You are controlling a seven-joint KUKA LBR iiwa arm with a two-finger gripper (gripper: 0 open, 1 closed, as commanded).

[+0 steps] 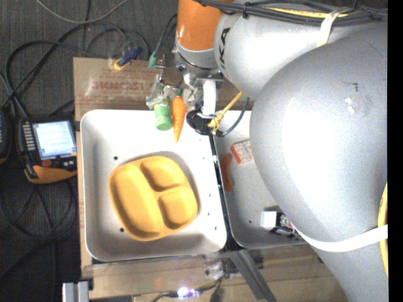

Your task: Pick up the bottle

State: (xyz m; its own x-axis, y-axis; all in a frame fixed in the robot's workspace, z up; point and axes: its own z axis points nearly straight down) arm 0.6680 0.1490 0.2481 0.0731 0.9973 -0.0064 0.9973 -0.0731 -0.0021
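White moulded plastic is forming two shallow bins with rounded corners, lying side by side in the camera view: the left bin (88, 187) is showing in full, and the right bin (242, 231) is lying mostly under the arm (315, 106). The arm's smooth grey shell is bulging across the right half, with a glossy orange band above the wrist.

One yellow tray (154, 197), matte and soft-edged with three compartments, is sitting in the middle of the left bin. One small green bottle (164, 116), a stubby cylinder, is sitting at the far edge of the left bin, just beside one tapered orange carrot (178, 115) pointing towards the tray. The gripper (167, 96), metallic and cluttered, is hovering directly above the bottle and carrot; whether it is open or closed, or gripping anything, cannot be told.

In the right bin, one orange-red packet (242, 151) with unreadable print and one small white block (269, 219) are lying well apart.

Brown cardboard (113, 90) beyond the bins is bearing faded reddish lettering, too faint to read. One handheld screen unit (50, 140) is resting on dark carpet among looping cables
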